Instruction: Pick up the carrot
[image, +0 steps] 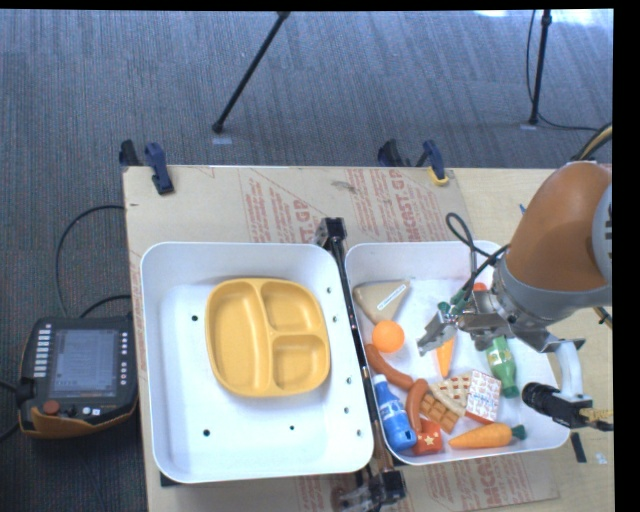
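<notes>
The carrot (484, 435) lies against the right bin's (420, 250) near rim, toys crowding it. The jaws hang open above. Plywood tabletop (250, 205), grey carpet (300, 80).

- The gripper (441, 333) hangs over the right bin (420, 255), toward its middle.
- A ball (389, 336) lies just left of the gripper, a wedge (382, 295) behind that.
- A bottle (502, 367) lies right of the gripper.
- A waffle (441, 405) and a cracker (483, 396) sit in front of the gripper.
- The carrot (486, 436) lies further forward, against the bin's front wall.
- Sausages (388, 368) and a tube (393, 419) lie to the gripper's front-left.
- The left bin (175, 400), well left of the gripper, holds a divided plate (266, 334).
</notes>
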